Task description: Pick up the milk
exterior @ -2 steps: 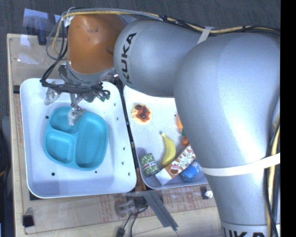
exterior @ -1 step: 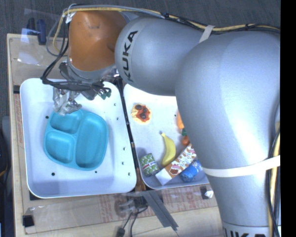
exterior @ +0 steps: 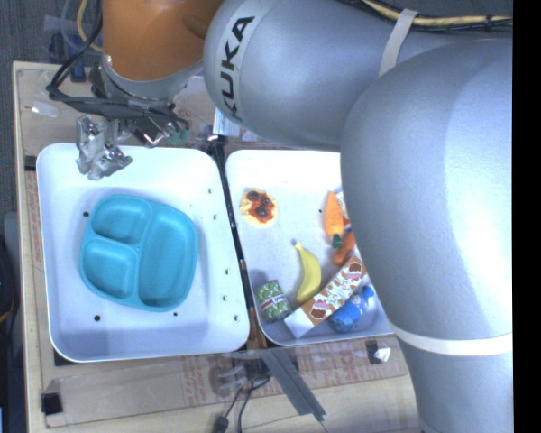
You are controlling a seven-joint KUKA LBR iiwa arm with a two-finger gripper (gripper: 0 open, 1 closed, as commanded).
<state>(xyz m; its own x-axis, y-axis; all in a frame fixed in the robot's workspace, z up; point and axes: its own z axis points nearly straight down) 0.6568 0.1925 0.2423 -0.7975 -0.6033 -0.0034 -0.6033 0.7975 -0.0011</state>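
— White and red carton, is that the milk (exterior: 335,289)?

— Yes. It lies on its side in the right bin (exterior: 284,171), near the front edge, tilted, and the big grey arm (exterior: 415,152) covers its far end.

— What is around it?

— A banana (exterior: 307,274) lies just beside it on the left. A small green can (exterior: 272,299) is further left, at the bin's front corner. A blue packet (exterior: 353,308) touches the carton on the right. Behind it I see an orange thing (exterior: 334,215), partly hidden, and a small pizza toy (exterior: 259,207) more to the back.

— And the left bin (exterior: 63,314)?

— It holds a blue tray (exterior: 140,253) with three sections.

— Where is the gripper (exterior: 99,156)?

— At the back left corner of the left bin, well apart from the milk. Its metal fingers hang over the rim. Whether the jaws are spread or pressed together, I cannot tell. Nothing is visible between them.
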